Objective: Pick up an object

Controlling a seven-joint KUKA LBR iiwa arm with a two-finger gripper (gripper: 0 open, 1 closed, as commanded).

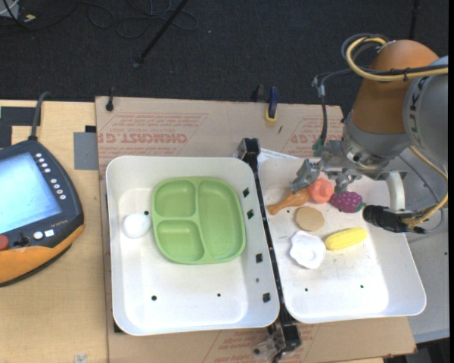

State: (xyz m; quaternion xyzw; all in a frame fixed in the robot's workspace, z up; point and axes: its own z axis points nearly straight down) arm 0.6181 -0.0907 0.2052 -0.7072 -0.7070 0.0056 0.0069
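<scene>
1. Hovering over the far end of the right bin (pixel 408 293), the gripper (pixel 323 174) hangs off the grey arm (pixel 431 119) with its orange band (pixel 397 89), low among the toy food.
2. Whether it is spread or pressed together, I cannot tell; the metal parts blur into the clutter beneath.
3. Right under the gripper, touching or nearly so, sits an orange-red toy, perhaps a carrot or pepper (pixel 321 191); I cannot see it pinched.
4. Just to the gripper's right and a touch nearer the camera lies the purple grape bunch (pixel 348 200), snug beside the orange-red toy.
5. Down-left of the gripper stretches a tan drumstick-shaped piece (pixel 286 201), pointing toward the divider between the bins.
6. Nearer the camera from the gripper comes the round brown cookie (pixel 310 218), then the white fried egg (pixel 308 250) just below it.
7. Beside the egg, to the right, lies the yellow corn cob (pixel 346 239).
8. Well away to the gripper's left, the left bin (pixel 181 301) carries a green divided plate (pixel 198 220), with a white egg-like ball (pixel 136 224) touching its left edge.
9. Farther left again, off the bins, rests the teach pendant (pixel 26 203) with its lit screen.
</scene>
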